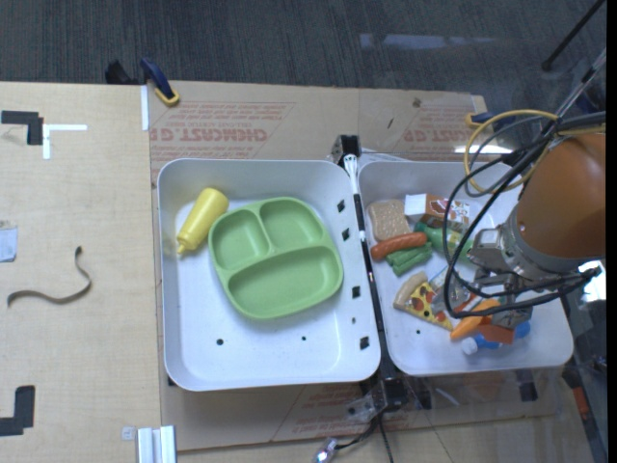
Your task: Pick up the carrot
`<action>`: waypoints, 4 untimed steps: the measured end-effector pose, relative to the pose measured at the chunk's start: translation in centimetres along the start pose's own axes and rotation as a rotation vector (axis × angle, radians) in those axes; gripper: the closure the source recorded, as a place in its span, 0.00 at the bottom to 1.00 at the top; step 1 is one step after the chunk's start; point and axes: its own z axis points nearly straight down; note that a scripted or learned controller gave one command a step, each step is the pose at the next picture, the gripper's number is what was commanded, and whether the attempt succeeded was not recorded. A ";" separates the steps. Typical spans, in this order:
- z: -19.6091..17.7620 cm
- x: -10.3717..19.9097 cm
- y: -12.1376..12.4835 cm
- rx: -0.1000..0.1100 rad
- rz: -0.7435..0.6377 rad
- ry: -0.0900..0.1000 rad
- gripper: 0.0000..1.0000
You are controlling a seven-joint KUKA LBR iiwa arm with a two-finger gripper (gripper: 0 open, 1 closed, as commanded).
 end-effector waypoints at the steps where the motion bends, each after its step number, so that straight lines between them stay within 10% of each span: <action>1: 7.2 -1.9 -0.6 0.002 -0.088 -0.002 0.00; 2: 7.2 0.6 -7.3 0.000 -0.154 -0.001 0.00; 3: 6.3 0.3 -7.4 0.001 -0.151 -0.007 1.00; 4: 7.0 6.8 -5.2 0.002 -0.683 0.001 1.00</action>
